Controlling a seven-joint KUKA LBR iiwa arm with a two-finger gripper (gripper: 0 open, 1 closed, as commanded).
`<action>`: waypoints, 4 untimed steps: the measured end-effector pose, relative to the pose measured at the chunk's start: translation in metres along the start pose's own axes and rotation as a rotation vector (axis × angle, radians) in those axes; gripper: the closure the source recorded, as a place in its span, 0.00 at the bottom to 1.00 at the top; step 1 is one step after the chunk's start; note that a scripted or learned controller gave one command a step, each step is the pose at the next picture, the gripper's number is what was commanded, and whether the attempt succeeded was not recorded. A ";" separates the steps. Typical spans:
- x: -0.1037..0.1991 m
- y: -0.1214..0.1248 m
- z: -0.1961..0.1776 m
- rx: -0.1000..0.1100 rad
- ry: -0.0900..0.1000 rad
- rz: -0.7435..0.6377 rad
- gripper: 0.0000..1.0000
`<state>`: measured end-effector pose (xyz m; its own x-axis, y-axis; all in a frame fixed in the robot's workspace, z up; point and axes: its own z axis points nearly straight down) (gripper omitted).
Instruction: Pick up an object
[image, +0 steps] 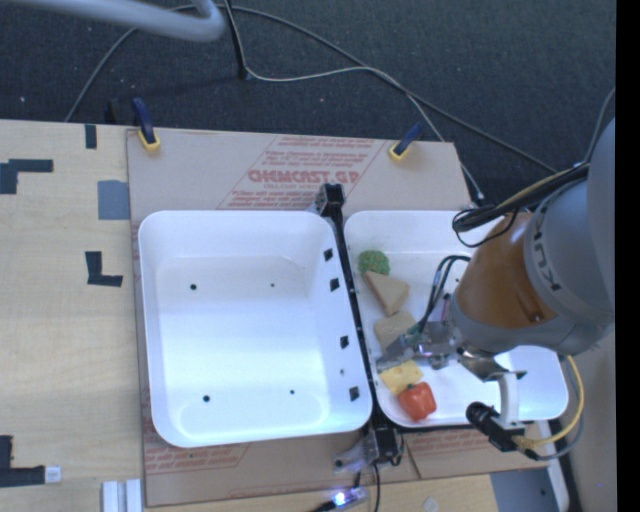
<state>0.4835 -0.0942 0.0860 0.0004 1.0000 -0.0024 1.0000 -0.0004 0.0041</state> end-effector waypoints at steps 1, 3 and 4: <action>0.000 0.043 0.001 0.004 0.002 -0.001 0.00; -0.029 0.046 0.001 0.004 0.004 0.000 1.00; -0.002 0.023 -0.030 -0.002 0.001 -0.002 1.00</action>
<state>0.5065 -0.0957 0.1159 -0.0017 1.0000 -0.0014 1.0000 0.0017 0.0061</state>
